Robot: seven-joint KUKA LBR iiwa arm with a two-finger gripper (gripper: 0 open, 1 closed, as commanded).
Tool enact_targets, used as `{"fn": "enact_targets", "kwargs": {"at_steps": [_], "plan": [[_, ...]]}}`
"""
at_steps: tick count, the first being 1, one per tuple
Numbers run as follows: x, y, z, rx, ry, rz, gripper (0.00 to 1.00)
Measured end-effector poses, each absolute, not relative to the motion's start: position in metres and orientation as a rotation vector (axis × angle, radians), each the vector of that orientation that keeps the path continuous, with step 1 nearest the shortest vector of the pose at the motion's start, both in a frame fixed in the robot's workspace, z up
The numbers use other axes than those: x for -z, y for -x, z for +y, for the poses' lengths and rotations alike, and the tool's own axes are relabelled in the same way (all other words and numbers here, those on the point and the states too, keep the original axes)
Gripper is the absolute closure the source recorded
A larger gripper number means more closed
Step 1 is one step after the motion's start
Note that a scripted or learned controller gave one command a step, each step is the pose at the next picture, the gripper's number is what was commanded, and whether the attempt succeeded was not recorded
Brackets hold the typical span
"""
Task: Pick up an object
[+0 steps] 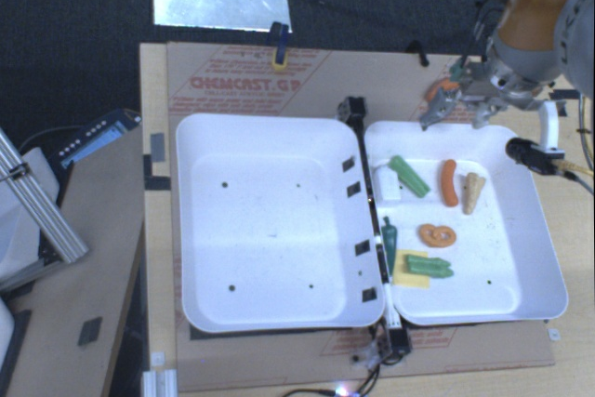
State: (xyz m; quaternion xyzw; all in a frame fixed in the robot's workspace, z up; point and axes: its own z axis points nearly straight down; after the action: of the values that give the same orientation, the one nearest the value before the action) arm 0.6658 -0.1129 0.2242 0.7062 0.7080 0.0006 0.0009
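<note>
Awaiting first grasp; nothing lifted yet.
Right bin (pixel 535 228) carries all items; the hand (pixel 462 112) hangs above its far rim, fingers spread, holding nothing. Green bean pod (pixel 409 176), orange carrot (pixel 449 182), pretzel (pixel 437 235) lie untouched.
</note>
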Motion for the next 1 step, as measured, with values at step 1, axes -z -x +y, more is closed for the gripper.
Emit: {"fn": "enact_targets", "kwargs": {"at_steps": [1], "plan": [[-0.0803,-0.6690,-0.1363,-0.001,-2.218,2.220,0.00]]}}
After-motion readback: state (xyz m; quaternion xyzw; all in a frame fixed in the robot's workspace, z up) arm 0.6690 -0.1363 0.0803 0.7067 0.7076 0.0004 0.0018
